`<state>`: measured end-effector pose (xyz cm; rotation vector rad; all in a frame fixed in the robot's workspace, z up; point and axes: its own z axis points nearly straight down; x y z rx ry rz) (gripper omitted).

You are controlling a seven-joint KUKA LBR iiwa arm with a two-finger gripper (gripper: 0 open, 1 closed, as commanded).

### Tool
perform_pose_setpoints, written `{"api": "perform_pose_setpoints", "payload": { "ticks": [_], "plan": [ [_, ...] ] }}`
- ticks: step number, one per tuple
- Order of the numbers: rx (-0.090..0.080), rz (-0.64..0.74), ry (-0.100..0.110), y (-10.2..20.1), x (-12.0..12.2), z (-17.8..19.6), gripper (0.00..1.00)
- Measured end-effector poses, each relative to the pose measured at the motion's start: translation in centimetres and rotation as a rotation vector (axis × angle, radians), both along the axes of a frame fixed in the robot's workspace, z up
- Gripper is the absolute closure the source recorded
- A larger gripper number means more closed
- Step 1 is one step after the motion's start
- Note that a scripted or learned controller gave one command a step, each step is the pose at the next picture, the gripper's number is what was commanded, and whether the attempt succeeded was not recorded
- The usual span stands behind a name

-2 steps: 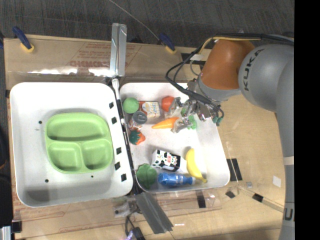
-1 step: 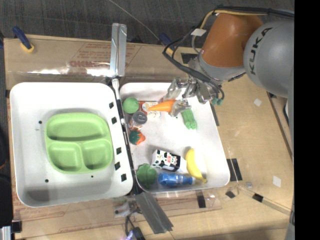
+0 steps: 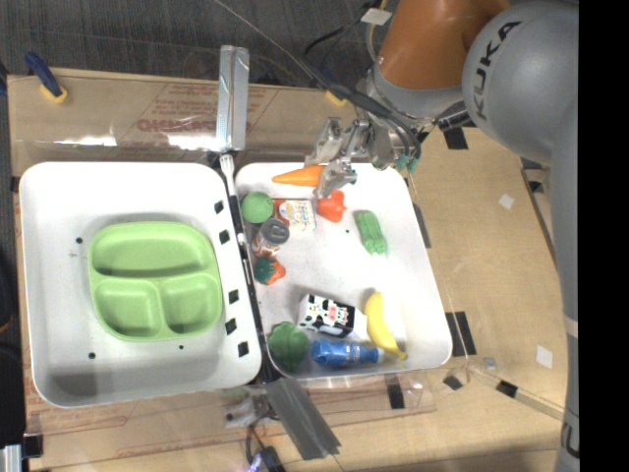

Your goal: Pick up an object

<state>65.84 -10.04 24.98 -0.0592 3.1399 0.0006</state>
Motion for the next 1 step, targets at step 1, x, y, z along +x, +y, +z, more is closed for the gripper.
{"api": "perform_pose_setpoints", "payload": {
  "ticks": [1],
  "plan": [
    [0.0, -0.015, 0.002, 6.19, -0.07, 1.05, 1.0]
  ]
}}
